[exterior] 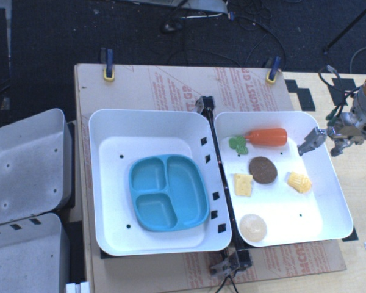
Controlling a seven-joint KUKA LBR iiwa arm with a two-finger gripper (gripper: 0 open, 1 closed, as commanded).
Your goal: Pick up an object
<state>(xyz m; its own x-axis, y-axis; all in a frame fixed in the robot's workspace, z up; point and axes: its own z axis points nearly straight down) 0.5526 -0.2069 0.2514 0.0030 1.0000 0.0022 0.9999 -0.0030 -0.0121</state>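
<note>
The right bin (335, 188) holds several toy foods: an orange carrot (268, 137) with a green top (237, 143), a brown round patty (263, 170), a yellow cheese wedge (243, 184), a small yellow corn piece (299, 181) and a pale round disc (253, 227). My gripper (323, 145) hovers over the bin's upper right rim, to the right of the carrot. It stands open with nothing between its fingers.
The left bin (110, 163) contains a blue three-compartment plate (168, 191). A black divider (218, 176) runs between the bins. Both stand on a cardboard sheet (171, 84) held by two yellow clamps at the back. Grey lids (24, 163) lie at the far left.
</note>
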